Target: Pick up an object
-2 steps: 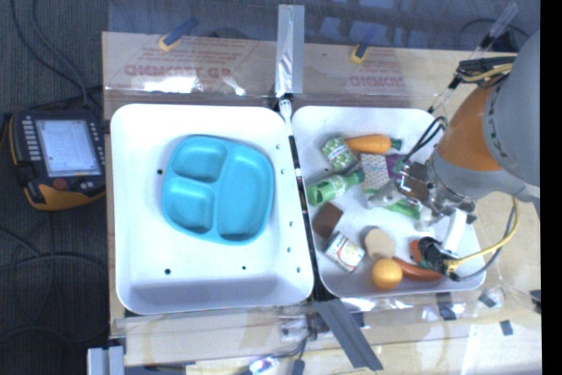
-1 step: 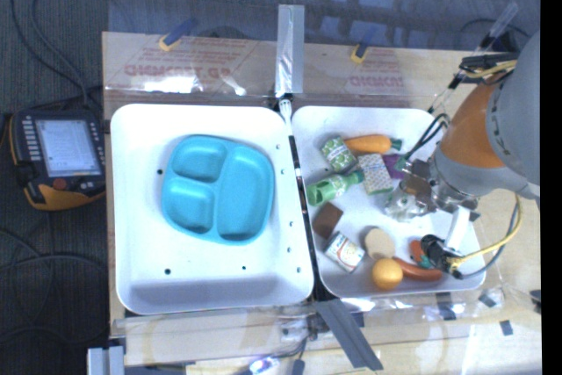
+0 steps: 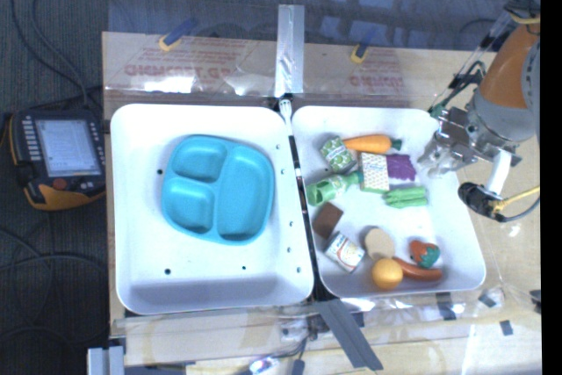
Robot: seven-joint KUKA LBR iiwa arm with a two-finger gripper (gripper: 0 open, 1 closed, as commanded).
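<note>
Toy groceries fill the right-hand shallow white bin (image 3: pixel 457 215), and any of them could be the object to pick: an orange plastic carrot (image 3: pixel 367 143) lies along the far part of the bin, with a round green-and-white vegetable piece (image 3: pixel 336 153) just beside its left end. Nearer than the carrot sit a small pale printed box (image 3: pixel 375 172) and a purple block (image 3: pixel 401 167), touching each other, with a green bottle-like toy (image 3: pixel 332 187) to the left of the box and a flat green bean-shaped piece (image 3: pixel 405 198) to the right and nearer. Farther from the carrot, toward the front of the bin, lie a dark brown block (image 3: pixel 327 219), a small white can with a red label (image 3: pixel 346 252), a tan rounded piece (image 3: pixel 380 241), a yellow-orange ball-shaped fruit (image 3: pixel 386 274), a long red-orange piece (image 3: pixel 417 272) and a red-and-green toy (image 3: pixel 425 253). The left-hand white bin (image 3: pixel 140 277) holds a blue plastic divided tray (image 3: pixel 217 188) with three compartments, well apart from the carrot. The gripper (image 3: pixel 442 155) sits over the right bin's right rim, to the right of the carrot, with nothing visibly between its parts; whether it is spread or pressed together cannot be told. Both bins rest on the wooden bench (image 3: pixel 211 61).
</note>
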